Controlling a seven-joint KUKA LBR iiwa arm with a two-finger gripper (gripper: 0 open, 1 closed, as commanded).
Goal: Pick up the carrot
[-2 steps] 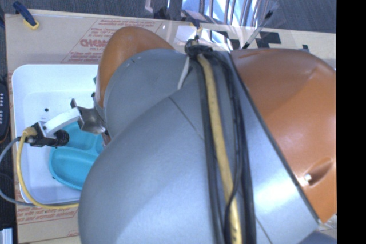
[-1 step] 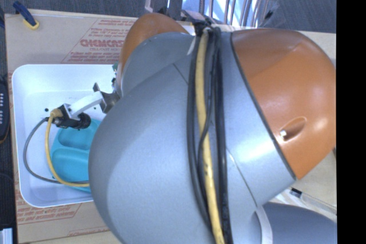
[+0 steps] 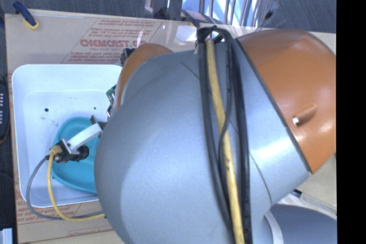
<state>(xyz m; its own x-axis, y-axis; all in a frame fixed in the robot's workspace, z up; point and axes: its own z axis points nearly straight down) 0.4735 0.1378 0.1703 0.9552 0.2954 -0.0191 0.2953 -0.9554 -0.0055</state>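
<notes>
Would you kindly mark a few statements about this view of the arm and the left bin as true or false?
1. The grey arm covers much of the view. True.
2. A turquoise object lies in the left white bin. True.
3. A carrot is plainly held between the gripper's fingers. False: the arm hides that area, and no carrot can be made out.
4. The cable looping over the bin's front rim is red. False: it is yellow, alongside a grey one.
5. The band on the arm is orange. True.
</notes>
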